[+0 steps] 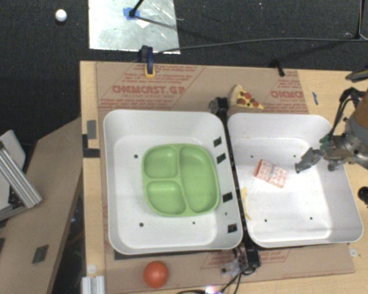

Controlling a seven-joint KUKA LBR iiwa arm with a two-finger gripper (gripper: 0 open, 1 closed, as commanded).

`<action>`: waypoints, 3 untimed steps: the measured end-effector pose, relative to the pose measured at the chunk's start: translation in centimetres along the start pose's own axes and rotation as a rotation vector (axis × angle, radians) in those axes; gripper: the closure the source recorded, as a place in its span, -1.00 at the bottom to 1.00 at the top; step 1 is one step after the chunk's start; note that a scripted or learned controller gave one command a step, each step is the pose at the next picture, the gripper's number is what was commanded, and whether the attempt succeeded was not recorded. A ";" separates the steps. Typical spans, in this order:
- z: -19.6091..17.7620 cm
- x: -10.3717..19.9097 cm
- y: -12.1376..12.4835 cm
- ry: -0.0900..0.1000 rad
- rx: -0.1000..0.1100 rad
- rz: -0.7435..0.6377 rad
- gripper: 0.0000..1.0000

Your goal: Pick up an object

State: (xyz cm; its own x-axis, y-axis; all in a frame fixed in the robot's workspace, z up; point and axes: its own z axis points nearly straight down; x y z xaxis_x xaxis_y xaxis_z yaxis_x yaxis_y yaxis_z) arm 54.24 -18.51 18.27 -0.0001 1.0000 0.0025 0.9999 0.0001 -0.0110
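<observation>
Arm's mostly cut off at the right; gripper [308, 162] hangs over the right bin [294, 225], near the pink packet [271, 173]. Too blurry to judge the claw's opening, honestly.

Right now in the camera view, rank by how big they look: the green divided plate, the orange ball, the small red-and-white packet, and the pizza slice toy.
1. Green divided plate
2. Orange ball
3. Red-and-white packet and pizza slice toy look alike; unranked.
</observation>
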 end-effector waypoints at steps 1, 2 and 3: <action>-0.7 0.0 0.3 -0.003 -0.012 -0.003 -1.00; 3.5 0.2 0.2 -0.002 -0.010 -0.002 -1.00; 7.7 0.7 0.5 -0.002 -0.010 -0.002 -1.00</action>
State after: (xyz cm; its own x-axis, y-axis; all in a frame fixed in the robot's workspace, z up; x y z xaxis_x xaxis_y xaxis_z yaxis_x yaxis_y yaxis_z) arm 54.70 -17.84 10.53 -0.0019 1.0000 0.0008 1.0000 0.0019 -0.0012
